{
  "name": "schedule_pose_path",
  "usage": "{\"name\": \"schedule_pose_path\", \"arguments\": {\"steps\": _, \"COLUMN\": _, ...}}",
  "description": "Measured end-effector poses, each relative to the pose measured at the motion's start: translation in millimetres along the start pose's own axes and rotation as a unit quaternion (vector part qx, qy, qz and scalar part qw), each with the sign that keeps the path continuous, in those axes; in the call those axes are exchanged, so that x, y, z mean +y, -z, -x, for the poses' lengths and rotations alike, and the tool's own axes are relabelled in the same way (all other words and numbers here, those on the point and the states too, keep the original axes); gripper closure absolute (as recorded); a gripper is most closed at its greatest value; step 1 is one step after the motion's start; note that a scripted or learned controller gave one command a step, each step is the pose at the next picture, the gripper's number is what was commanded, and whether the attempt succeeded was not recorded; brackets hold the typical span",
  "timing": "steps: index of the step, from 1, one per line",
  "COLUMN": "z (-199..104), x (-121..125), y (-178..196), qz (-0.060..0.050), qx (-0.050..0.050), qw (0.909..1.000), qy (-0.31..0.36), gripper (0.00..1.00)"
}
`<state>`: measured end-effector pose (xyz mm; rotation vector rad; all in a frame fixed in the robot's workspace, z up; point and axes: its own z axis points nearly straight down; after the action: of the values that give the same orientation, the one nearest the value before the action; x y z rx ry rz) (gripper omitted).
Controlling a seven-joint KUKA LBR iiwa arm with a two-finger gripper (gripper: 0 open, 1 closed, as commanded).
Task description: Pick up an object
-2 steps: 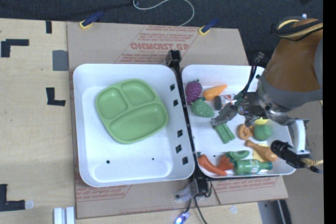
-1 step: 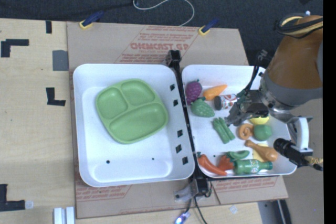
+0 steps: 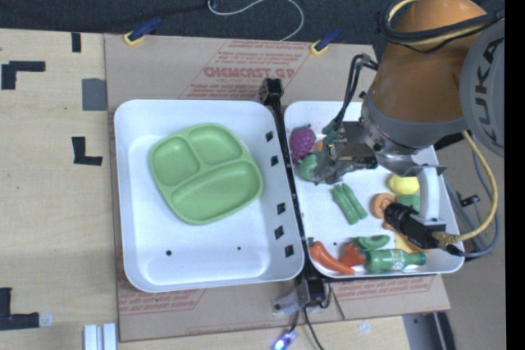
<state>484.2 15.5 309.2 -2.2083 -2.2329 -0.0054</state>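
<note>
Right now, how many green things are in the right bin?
3 at least: a green ridged stick mid-bin, a green plastic bottle at the front edge, a green leafy piece just behind it. The arm may hide more.

Bench (image 3: 49,201), pale wood: cardboard sheet (image 3: 238,74) beneath two white bins, left bin (image 3: 139,258) well left of the jaws, right bin (image 3: 447,262) under them.

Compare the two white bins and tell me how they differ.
The left bin carries a single green divided plate; the right bin carries many small toy foods. The gripper hangs over the right bin, while nothing hangs over the left bin. Both are shallow, white and sit side by side.
</note>
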Motion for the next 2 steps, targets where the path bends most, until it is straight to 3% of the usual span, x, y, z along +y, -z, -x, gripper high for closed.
{"name": "schedule_pose_path", "arguments": {"steps": 1, "z": -79, "x": 0, "y": 40, "qz": 0.0, "qx": 0.0, "qw": 1.0, "qy": -0.001, "gripper": 1.0}}
{"name": "schedule_pose_path", "arguments": {"steps": 2, "z": -105, "x": 1, "y": 226, "qz": 0.004, "qx": 0.0, "qw": 1.0, "qy": -0.004, "gripper": 1.0}}
